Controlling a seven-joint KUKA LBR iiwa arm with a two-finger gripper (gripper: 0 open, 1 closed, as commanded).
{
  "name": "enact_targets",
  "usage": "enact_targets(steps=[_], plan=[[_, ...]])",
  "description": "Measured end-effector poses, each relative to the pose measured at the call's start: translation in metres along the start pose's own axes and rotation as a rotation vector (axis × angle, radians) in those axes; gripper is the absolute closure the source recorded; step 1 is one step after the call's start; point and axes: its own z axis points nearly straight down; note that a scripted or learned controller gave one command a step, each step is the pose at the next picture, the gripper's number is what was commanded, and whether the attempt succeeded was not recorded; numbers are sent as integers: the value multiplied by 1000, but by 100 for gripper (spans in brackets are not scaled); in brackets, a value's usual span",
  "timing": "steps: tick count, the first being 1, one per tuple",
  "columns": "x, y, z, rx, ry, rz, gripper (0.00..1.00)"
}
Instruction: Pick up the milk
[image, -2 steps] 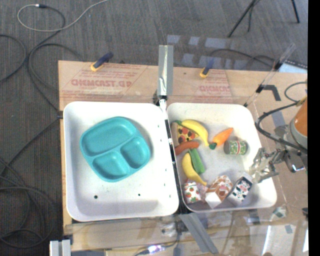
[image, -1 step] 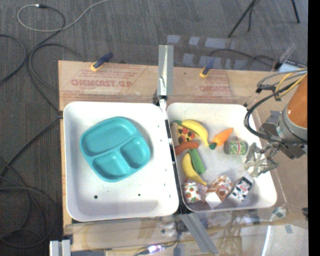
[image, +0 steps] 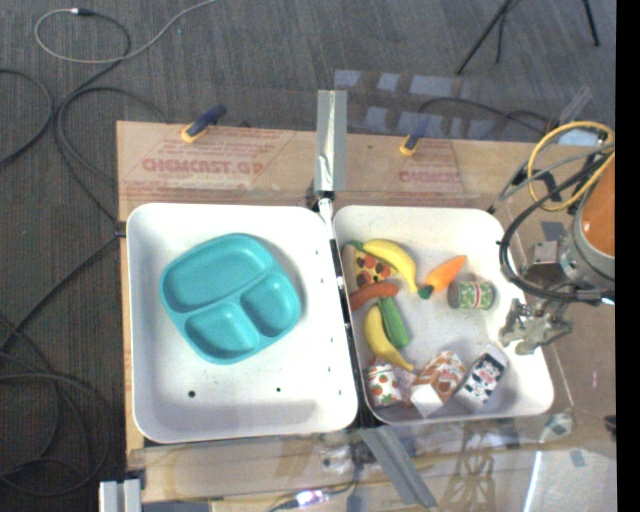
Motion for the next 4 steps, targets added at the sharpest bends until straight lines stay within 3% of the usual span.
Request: enact_targets(steps=[1,2,3,4], plan=[[-4,12,99,-1,3,29,100],[-48,32,52,-2,0,-448,100],[-45,31,52,-5,-1,-780,100],[-27,11,117,20,7,-636,100]])
